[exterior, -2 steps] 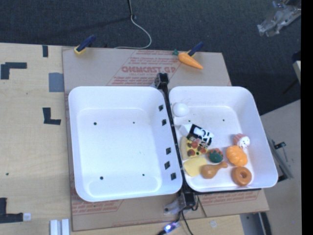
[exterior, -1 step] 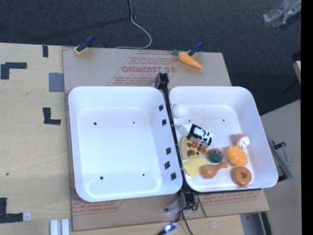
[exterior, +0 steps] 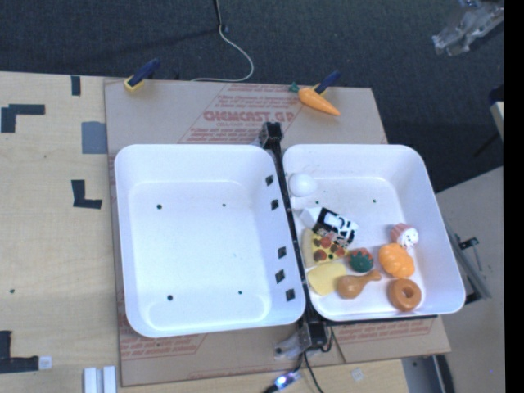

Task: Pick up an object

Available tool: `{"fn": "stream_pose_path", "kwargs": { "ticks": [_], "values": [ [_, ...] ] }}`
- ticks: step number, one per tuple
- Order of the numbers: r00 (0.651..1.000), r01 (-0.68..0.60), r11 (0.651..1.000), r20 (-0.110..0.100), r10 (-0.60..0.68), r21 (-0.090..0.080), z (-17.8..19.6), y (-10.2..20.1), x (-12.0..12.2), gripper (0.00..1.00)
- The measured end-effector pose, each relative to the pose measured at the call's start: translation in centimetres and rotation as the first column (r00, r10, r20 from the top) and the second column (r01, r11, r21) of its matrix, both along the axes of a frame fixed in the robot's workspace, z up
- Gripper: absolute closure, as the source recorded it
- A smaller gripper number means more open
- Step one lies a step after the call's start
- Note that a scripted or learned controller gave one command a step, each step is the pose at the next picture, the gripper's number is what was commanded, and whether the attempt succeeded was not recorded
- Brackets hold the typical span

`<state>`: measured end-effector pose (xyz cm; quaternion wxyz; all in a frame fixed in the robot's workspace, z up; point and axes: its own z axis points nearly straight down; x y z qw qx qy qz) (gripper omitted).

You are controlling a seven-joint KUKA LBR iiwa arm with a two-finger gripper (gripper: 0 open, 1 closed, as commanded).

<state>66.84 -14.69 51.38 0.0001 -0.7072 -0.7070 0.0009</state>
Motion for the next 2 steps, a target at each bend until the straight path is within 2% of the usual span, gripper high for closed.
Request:
{"fn": "stream_pose_path", "kwargs": {
  "ticks": [1, 2],
  "values": [
    [1.000, 0.000, 1.000, 0.002, 0.000, 0.000, 2.2, 0.4, 0.0, 1.00],
    [1.000, 0.001, 1.000, -0.006, -0.001, 0.000, -6.5, -1.9, 0.0, 1.00]
  ]
}}
